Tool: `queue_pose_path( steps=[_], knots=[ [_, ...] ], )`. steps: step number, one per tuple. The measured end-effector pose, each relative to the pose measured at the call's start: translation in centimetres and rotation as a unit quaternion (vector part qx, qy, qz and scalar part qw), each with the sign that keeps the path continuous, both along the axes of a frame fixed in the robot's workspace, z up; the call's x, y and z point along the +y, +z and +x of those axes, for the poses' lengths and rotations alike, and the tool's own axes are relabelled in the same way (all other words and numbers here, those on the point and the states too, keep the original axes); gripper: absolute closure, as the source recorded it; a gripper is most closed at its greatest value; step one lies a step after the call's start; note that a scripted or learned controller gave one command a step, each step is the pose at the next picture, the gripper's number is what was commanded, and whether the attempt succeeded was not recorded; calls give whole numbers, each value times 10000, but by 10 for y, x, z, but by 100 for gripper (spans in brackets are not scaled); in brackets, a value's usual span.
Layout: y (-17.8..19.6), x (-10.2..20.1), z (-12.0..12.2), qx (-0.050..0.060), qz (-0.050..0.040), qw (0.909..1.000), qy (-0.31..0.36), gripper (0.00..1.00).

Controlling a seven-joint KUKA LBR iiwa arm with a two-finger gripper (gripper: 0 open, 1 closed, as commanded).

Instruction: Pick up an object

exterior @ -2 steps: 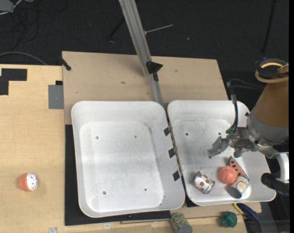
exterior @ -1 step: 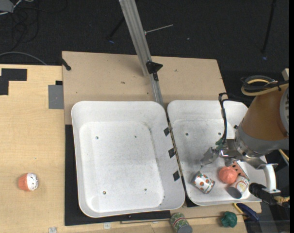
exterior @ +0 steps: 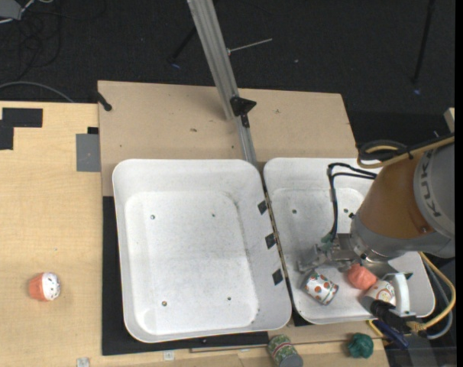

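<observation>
The arm, grey with its orange band, is reaching in from the right over the right bin, and its claw is hanging low in the near half of that bin, angling toward the wall that the two bins share. From this slant it cannot be told whether the claw is open or closed. Just below the claw, toward the bin's front edge, a white cup with red marks is lying on its side; it is sitting very near the claw's tip, though whether the two are touching is unclear. To the right of the cup, an orange block is resting partly under the wrist, and just beside that a white-and-orange piece is lying near the bin's front right corner. The left bin is sitting edge to edge with the right one, and three black clips are showing along the seam between them. Both bins are lying on a tan board, and a metal rail is slanting down from the top of the view to the back of the seam. Outside the bins, a small dark can and a green lump are sitting at the front edge of the bench, the lump further right. Well apart from everything else, an orange-and-white ball is resting on the pale wooden table at the far left.
</observation>
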State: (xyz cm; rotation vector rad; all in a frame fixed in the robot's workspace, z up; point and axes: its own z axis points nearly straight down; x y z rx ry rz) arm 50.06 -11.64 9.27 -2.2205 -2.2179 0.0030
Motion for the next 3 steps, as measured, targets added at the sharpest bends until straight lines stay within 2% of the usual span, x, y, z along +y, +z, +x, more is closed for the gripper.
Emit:
queue_pose_path(
  steps=[1, 2, 3],
  knots=[
    [12, -2, -1, 7, 3, 10000, -30, 100],
    [73, -8, -2, -29, -7, 10000, -3, 100],
    [127, -1, 5, -35, -5, 10000, 17, 100]
  ],
)
